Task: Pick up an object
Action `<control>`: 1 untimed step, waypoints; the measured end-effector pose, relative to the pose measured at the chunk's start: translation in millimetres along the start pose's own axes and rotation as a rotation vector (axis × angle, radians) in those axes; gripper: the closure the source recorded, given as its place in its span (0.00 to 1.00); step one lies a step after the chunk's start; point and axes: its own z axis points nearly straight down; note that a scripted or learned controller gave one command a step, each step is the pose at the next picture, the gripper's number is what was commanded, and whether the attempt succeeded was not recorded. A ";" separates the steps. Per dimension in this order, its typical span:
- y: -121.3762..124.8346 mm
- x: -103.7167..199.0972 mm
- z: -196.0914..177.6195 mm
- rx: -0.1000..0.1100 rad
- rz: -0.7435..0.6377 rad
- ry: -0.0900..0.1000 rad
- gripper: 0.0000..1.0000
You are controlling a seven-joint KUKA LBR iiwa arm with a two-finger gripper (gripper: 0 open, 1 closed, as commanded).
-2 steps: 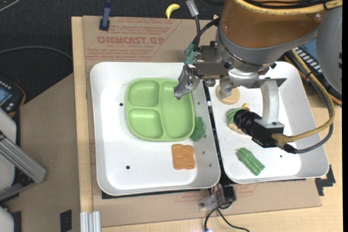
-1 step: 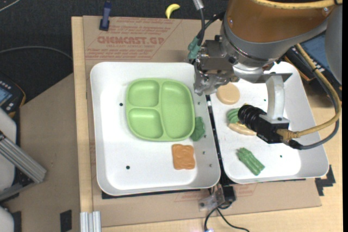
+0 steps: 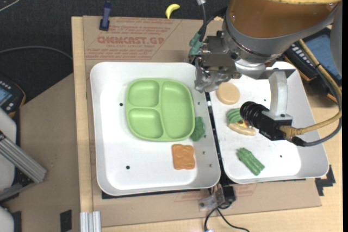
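Observation:
My gripper (image 3: 205,80) hangs over the divide between the two bins, near their back edge, under the big grey and orange arm (image 3: 283,2). Nothing shows in its grasp. Just right of it in the right bin lies a round tan cookie (image 3: 228,94). Further forward in that bin are a green ridged piece (image 3: 234,115), a cream and yellow piece (image 3: 241,128) and a green bundle (image 3: 250,161). The left bin holds a green divided plate (image 3: 160,108), an orange waffle-like square (image 3: 184,156) and a small dark green piece (image 3: 198,129) by the right wall.
A black cylinder (image 3: 263,120) with a yellow cable and a white bracket (image 3: 279,94) hang over the right bin. The bins (image 3: 109,133) rest on a cardboard sheet (image 3: 136,35). A yellow banana (image 3: 172,9) and a blue object (image 3: 105,16) lie behind it.

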 end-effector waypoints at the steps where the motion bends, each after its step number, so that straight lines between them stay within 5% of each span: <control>1: 0.6 0.5 -10.2 -0.002 -0.001 0.000 1.00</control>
